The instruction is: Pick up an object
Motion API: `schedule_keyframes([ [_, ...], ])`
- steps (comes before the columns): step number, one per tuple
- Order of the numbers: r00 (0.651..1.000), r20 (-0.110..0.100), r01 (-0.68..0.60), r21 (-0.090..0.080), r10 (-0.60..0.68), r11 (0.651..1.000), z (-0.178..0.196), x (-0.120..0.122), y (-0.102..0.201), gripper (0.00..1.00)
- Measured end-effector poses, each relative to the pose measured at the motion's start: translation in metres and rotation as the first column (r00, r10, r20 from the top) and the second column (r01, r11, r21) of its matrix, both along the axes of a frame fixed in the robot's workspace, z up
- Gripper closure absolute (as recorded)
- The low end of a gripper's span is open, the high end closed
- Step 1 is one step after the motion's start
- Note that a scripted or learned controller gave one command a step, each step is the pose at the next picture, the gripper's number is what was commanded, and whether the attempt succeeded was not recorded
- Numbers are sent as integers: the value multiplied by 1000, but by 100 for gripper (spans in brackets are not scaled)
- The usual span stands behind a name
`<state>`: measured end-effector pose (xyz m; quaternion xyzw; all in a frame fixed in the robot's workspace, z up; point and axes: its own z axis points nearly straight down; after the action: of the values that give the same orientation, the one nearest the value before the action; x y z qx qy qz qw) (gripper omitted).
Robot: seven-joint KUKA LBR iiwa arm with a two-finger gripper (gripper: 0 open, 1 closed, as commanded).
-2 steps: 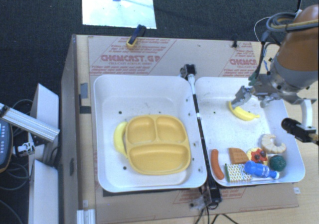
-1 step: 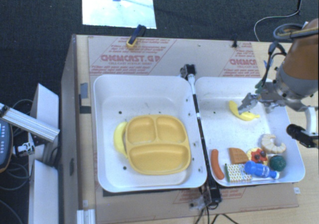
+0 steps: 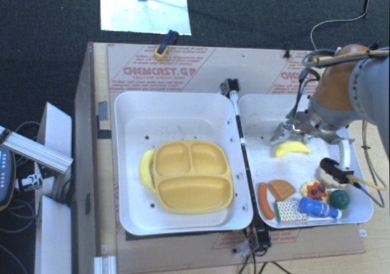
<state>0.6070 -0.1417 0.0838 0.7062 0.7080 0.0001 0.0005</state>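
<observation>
My gripper hangs low in the right bin, at its middle left. A yellow banana lies on the bin floor just in front of the gripper and slightly to its right, very close to it or touching. Along the bin's front edge lie a red sausage, an orange wedge, a chequered block, a blue bottle, a green ball and a small red and yellow piece.
The left bin holds a yellow divided tray with a yellow curved piece sticking out from under its left side. The back part of the right bin has bare floor.
</observation>
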Motion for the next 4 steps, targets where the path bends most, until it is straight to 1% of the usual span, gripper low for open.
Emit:
schedule_keyframes([
  [1, 1000, 5, -3, 1, 3, 1000, 103, 48, 84, 0],
  [2, 1000, -2, 1, 0, -1, 1000, 10, 5, 59, 0],
  [3, 1000, 0, 2, 0, -2, 1000, 0, -18, 35, 0],
  [4, 1000, 3, 2, -2, -2, 1000, 49, 14, -45, 0],
])
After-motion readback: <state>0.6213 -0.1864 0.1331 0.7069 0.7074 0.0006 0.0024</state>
